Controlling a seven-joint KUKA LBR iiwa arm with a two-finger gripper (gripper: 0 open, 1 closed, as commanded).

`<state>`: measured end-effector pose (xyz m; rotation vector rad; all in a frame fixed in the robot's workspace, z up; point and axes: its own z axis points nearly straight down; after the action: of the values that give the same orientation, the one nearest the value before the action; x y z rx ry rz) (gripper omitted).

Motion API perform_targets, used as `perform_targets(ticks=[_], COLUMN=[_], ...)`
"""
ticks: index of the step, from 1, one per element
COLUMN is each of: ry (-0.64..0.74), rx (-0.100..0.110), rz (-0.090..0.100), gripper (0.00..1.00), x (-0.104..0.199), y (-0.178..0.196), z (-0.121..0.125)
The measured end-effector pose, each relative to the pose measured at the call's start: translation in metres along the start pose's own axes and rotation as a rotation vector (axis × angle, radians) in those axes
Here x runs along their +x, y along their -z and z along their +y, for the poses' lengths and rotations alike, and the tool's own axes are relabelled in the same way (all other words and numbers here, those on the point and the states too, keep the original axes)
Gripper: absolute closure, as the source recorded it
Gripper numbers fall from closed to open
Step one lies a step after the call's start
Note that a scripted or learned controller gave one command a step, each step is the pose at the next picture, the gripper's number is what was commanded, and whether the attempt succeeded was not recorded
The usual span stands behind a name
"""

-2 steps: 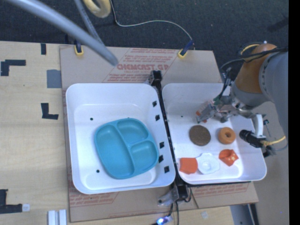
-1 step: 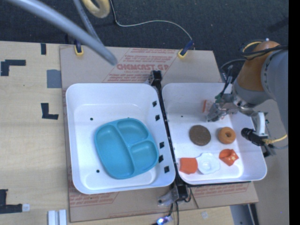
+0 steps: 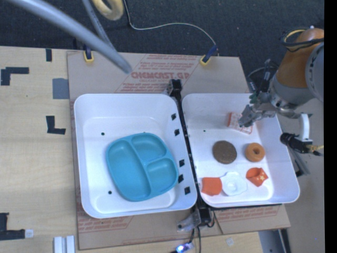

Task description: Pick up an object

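Grey arm reaching in from the right, orange band up near the top corner, wrist angled down and leftward into the right bin. Gripper sitting right on a small red-and-white packet-looking thing at the back of that bin (too blurry to name properly). Open or closed? Can't tell at this angle. Further forward in the same bin: brown round cookie, little donut just beside it, then a row of orange-red block, white piece and red chunk. Over in the left bin, a blue divided plate lying flat.
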<state>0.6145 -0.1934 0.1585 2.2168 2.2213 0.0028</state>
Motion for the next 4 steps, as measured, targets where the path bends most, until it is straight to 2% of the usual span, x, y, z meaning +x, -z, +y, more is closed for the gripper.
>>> perform_targets(ticks=[1,2,3,4], ry=[0.000,0.000,0.003,0.002], rx=[-0.001,0.003,0.005,0.007], rz=[-0.001,0.001,0.002,0.002], gripper=[1.00,1.00,1.00,1.00], x=[0.005,0.005,0.054,0.103], y=[0.059,0.080,0.087,0.072], z=[0.009,0.009,-0.002,-0.022])
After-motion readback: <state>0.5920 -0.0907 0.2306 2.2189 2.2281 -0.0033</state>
